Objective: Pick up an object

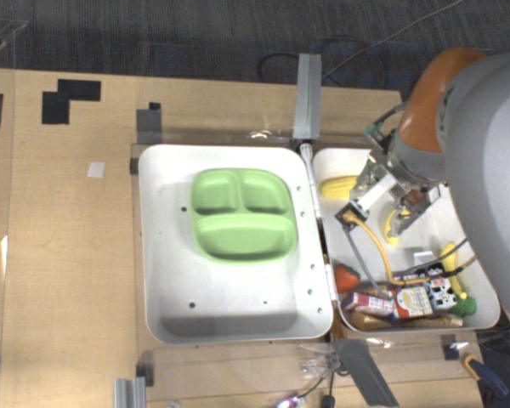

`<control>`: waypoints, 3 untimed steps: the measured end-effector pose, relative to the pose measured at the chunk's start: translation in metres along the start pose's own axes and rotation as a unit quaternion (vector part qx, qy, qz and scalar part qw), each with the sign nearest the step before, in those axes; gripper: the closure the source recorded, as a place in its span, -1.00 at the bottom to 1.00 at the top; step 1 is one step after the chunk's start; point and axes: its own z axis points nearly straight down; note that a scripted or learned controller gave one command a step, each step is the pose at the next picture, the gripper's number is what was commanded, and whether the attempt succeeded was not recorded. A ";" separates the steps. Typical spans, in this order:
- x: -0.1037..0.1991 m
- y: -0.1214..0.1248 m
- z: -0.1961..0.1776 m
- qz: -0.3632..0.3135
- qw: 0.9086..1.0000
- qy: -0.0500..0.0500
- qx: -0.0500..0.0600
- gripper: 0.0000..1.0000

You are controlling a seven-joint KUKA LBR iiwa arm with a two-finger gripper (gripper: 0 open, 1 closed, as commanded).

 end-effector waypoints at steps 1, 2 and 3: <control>0.050 0.020 -0.031 0.147 0.989 0.000 0.000 -1.00; -0.007 -0.018 -0.003 0.057 0.998 0.000 0.001 -1.00; -0.025 -0.004 0.000 0.213 0.977 0.001 0.000 -1.00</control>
